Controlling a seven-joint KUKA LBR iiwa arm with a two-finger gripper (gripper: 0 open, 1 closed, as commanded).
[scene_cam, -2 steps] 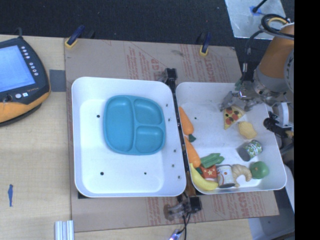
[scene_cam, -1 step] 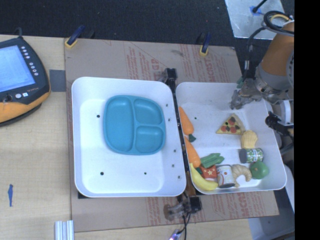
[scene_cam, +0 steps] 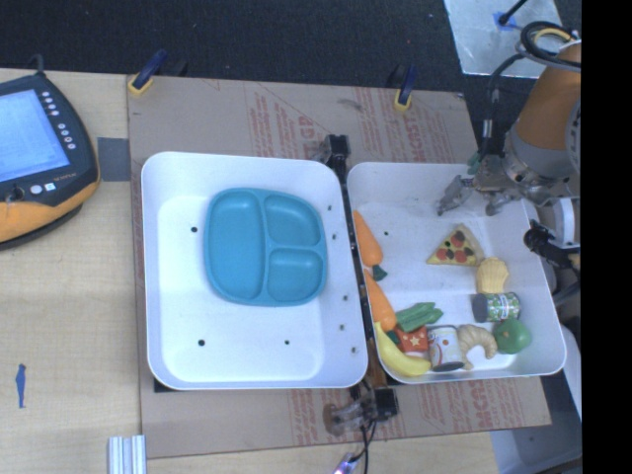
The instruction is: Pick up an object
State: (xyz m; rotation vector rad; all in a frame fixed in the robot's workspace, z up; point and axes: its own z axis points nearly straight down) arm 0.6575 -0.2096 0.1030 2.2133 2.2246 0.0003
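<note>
My gripper (scene_cam: 478, 197) hangs over the far part of the right bin (scene_cam: 415, 186), fingers spread open and nothing between them. Just in front of it lies a toy pizza slice (scene_cam: 456, 247). A pale yellow piece (scene_cam: 492, 275), a small can (scene_cam: 502, 307) and a green fruit (scene_cam: 513, 336) lie along the bin's right side. Two carrots (scene_cam: 367, 240) rest against the left wall. A banana (scene_cam: 398, 355), green beans (scene_cam: 420, 315), a red toy (scene_cam: 413, 340), a small jar (scene_cam: 446, 349) and a tan piece (scene_cam: 478, 340) crowd the near edge.
The left bin (scene_cam: 168, 294) holds a blue divided plate (scene_cam: 267, 245). A teach pendant (scene_cam: 35, 161) sits on the bench at far left. Clamps (scene_cam: 148, 72) hold the cardboard under the bins. The arm (scene_cam: 548, 117) comes in from the upper right.
</note>
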